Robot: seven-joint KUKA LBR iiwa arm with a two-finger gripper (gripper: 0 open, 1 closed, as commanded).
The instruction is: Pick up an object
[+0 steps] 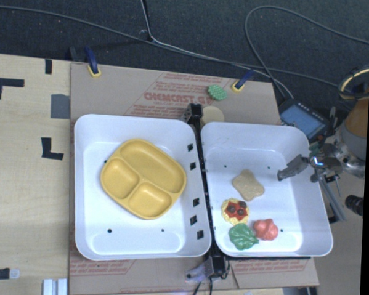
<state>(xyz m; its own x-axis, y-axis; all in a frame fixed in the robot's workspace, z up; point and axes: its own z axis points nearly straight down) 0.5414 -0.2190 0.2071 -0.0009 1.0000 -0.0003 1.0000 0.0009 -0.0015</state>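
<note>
**Operator:** Dark carpet with loose cables lies behind the wooden surface (23, 166). From the left: the left bin (83, 188) holds a yellow divided tray (143, 177). The right bin (265, 145) holds four small items: a tan bread slice (248, 185) near the middle, a yellow-and-red piece (235, 210) below it, a green leafy piece (243, 237) lower still, and a red piece (266, 229) just beside the green one.

**Supervisor:** Handling estimate?

**Operator:** I judge all four to be light toy food. The bread slice lies flat and apart from the others; I would take it across its narrow sides. The green and red pieces touch, so a grasp there risks catching both.

**Supervisor:** Jaws status?

**Operator:** The gripper (293, 168) sits over the right bin's right wall, holding nothing. One dark finger shows; I cannot tell how far the jaws stand open. The arm's upper part is cut off at the frame edge.
</note>
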